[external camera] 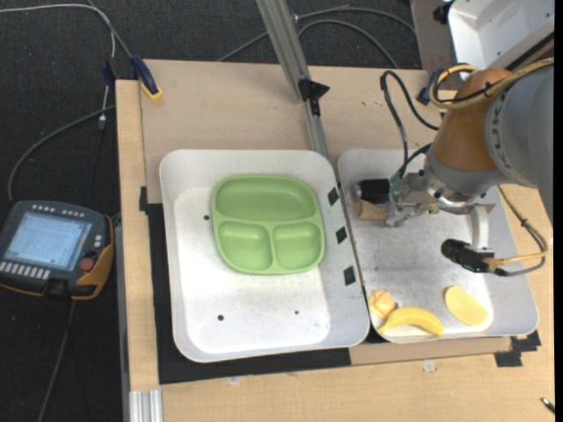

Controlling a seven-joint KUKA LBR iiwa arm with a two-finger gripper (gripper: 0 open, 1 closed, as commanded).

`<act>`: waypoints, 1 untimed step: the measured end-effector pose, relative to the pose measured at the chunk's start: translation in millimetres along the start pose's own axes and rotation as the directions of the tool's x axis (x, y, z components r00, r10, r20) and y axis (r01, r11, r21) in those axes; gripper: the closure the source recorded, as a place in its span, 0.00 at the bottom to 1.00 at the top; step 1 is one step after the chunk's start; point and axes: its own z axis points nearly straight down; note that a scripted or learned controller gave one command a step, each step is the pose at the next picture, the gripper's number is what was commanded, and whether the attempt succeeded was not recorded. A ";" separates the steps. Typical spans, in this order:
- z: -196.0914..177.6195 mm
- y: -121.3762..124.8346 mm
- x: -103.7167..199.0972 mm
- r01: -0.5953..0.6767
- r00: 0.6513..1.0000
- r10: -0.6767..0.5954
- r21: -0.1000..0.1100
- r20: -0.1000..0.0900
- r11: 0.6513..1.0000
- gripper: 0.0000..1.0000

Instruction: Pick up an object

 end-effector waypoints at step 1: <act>-48.2 7.7 -6.3 0.001 1.000 -0.001 -0.002 0.000 1.000 1.00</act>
